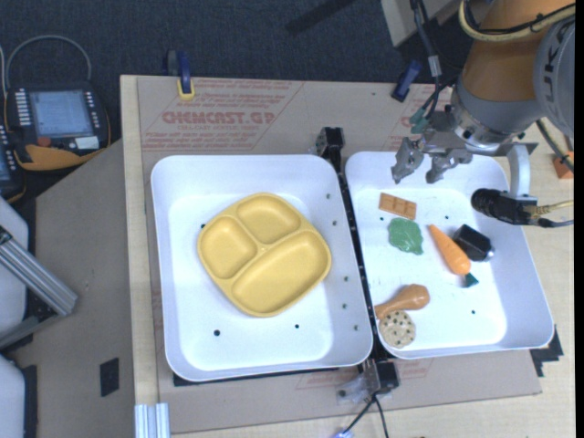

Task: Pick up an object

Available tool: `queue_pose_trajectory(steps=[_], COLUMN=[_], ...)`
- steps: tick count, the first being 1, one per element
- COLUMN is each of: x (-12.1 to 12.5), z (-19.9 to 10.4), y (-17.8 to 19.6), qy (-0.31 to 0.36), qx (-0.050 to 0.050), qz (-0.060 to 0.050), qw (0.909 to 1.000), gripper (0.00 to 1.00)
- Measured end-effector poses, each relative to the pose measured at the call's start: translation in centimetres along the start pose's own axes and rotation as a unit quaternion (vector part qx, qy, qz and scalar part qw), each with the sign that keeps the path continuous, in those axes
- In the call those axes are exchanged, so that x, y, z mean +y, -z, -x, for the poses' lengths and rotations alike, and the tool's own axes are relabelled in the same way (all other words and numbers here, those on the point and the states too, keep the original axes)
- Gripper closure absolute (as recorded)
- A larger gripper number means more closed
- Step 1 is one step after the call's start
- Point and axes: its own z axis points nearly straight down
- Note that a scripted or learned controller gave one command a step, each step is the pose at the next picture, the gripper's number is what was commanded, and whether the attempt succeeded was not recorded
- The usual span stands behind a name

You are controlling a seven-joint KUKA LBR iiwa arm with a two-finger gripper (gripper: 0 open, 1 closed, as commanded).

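Where the arm [516, 44] comes in at the upper right, the frame edge cuts off all but its wrist end.
Left bin [173, 245]: well to the gripper's left, on the near side.
Right bin [511, 308]: its far rim lies under the gripper.
Plate [265, 254]: yellow with three sections, in the left bin, well apart from the gripper.
Gripper [426, 164]: fingers spread wide with nothing between them; its height over the rim is hard to judge.
Carrot [449, 249]: nearer than the gripper and slightly right.
Drumstick [403, 299]: well nearer, touching the cookie.
Green piece [405, 236]: nearer, slightly left; kind unclear.
Black block [474, 242]: nearer right, beside the carrot; shape hard to read.
Wafer [398, 206]: brown, just nearer and left; the closest thing.
Cookie [397, 329]: farthest, by the near rim.
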Motion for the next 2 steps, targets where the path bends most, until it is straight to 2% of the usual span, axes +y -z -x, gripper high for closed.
queue_pose_trajectory(steps=[1,2], x=[-0.6,0.0], z=[-6.3,-12.2], y=[-0.6,-0.2], qy=[0.001,0.001], qx=[0.000,0.000], qz=[-0.001,0.002], qw=[1.0000,1.0000], gripper=[1.00,1.00])
